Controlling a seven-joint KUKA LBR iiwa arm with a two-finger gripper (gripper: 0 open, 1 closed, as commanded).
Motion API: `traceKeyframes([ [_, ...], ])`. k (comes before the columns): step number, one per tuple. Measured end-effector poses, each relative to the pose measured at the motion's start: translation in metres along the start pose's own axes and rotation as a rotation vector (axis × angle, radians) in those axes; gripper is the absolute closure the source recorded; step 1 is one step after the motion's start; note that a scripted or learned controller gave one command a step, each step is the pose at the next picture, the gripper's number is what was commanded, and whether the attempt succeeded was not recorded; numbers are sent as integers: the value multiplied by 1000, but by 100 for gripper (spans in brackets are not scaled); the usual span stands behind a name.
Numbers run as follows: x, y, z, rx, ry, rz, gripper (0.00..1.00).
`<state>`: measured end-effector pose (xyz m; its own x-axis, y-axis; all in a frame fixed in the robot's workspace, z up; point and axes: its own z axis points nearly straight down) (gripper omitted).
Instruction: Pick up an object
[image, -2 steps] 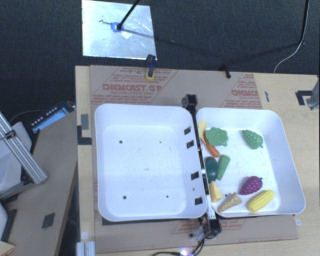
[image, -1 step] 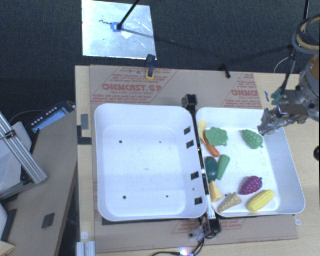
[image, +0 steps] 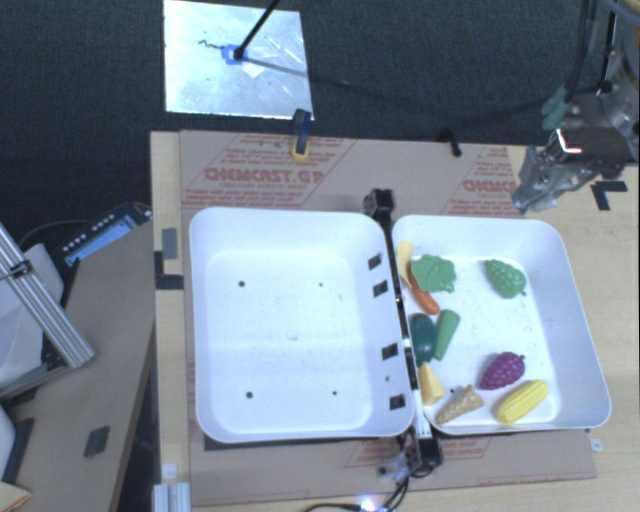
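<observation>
While jaws (image: 540, 190) hang past right bin's (image: 560, 300) far rim, opening unclear, toys (image: 505, 278) lie well below.

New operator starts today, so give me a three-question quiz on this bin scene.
1. True or false: the tool is over the left bin.
2. Which toy lies nearest the right bin's near right corner? A) purple grapes B) yellow corn C) green grapes
3. Fill in: the toy food lies in the ___ bin.

Key: 1 false, it hangs above the right bin's far edge; 2 B; 3 right.
</observation>
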<state>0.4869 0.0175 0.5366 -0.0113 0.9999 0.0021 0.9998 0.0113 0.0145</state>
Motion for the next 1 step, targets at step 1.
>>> traceKeyframes([
  [1,5,0,1,12,-1,6,100],
])
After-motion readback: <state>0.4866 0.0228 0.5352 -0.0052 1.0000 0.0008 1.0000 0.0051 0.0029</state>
